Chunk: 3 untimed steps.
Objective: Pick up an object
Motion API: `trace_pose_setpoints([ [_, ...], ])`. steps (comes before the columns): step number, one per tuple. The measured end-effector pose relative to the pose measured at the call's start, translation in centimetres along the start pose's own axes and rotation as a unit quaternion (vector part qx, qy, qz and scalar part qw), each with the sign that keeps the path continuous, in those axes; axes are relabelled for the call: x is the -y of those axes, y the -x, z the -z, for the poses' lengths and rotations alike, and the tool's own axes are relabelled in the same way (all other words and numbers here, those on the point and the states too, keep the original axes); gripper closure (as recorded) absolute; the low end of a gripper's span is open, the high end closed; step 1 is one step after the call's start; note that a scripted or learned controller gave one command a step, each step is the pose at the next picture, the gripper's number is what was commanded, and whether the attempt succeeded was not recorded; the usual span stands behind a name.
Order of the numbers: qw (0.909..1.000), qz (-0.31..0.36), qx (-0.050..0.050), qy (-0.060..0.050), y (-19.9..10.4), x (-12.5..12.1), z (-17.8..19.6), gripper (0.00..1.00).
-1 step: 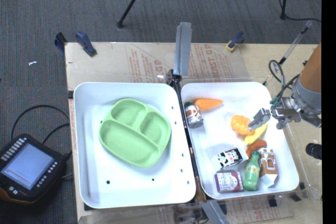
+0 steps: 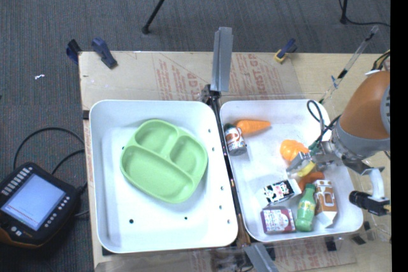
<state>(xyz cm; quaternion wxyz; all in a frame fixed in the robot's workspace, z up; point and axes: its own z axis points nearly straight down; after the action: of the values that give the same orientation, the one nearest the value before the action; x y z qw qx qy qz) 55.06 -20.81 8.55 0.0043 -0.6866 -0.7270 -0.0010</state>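
Reading from the claw [image 2: 306, 165] outward, I find it low in the right bin [image 2: 255, 110], near that bin's right wall, among crowded items. I cannot tell its state or whether it has hold of anything; the wrist and clutter mask it. The arm [image 2: 364, 118] enters across the desk's right edge, its orange band above the grey wrist.

1. Nearest items. A rounded orange piece [image 2: 291, 149], smooth and glossy like moulded plastic fruit, lies just beside the claw toward the bin's centre. I judge it the likeliest pick target, though this is uncertain.
2. Front of the right bin. A small black-and-white carton [image 2: 281, 191] lies flat; a green bottle [image 2: 306, 208] rests beside an orange-and-white box [image 2: 326, 197]; a pink pouch [image 2: 278, 220] sits near the front wall. The cartons are flat-sided; the bottle is cylindrical and may roll.
3. Back of the right bin. A tapered carrot [image 2: 253, 127] lies near the back wall, a small metal can [image 2: 234, 140] beside it, against the divider side.
4. Left bin [image 2: 105, 137]. A pale green divided plate [image 2: 164, 160], matte plastic with three compartments, lies at its centre, well apart from the claw.

Both bins are shallow, white and smooth, presumably to keep loose items within reach.
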Motion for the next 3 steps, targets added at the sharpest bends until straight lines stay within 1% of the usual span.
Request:
trace_pose_setpoints([
  [1,0.9972,-0.075,0.002,0.000,-1.4,1.5,0.0,0.00],
  [2,0.9997,-0.023,0.003,0.000,-4.9,-1.2,7.6,0.00],
  [3,0.9997,-0.025,0.002,0.006,-1.4,-3.0,1.5,0.00],
])
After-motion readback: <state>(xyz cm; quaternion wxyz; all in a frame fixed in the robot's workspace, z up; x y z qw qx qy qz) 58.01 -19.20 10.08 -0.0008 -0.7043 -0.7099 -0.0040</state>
